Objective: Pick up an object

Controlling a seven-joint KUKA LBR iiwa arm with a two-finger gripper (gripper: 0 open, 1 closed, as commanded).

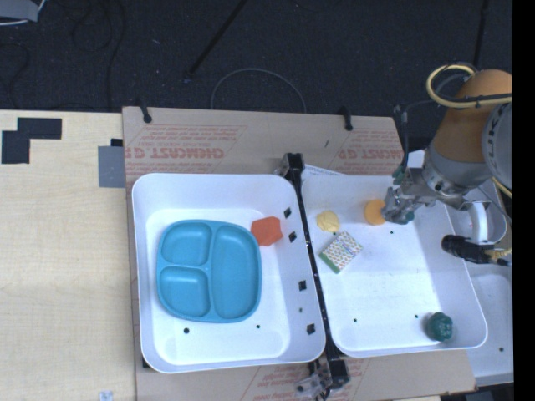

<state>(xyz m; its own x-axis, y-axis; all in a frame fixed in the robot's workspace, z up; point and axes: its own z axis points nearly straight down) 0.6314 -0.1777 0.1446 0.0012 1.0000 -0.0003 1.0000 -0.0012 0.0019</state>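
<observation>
apparently tool [399,209] beside roundish orange object [374,213].

Overhead light is hitting evenly, moderately bright. White bins [380,324] are reading slightly bluish, w/ no blown-out glare. Blue divided plate [209,270] is casting only a faint soft shadow. Background floor at top is staying v. dark. Whole pic is looking a bit soft/low-res; the gripper [399,209] is showing blurry, detail smeared.
</observation>
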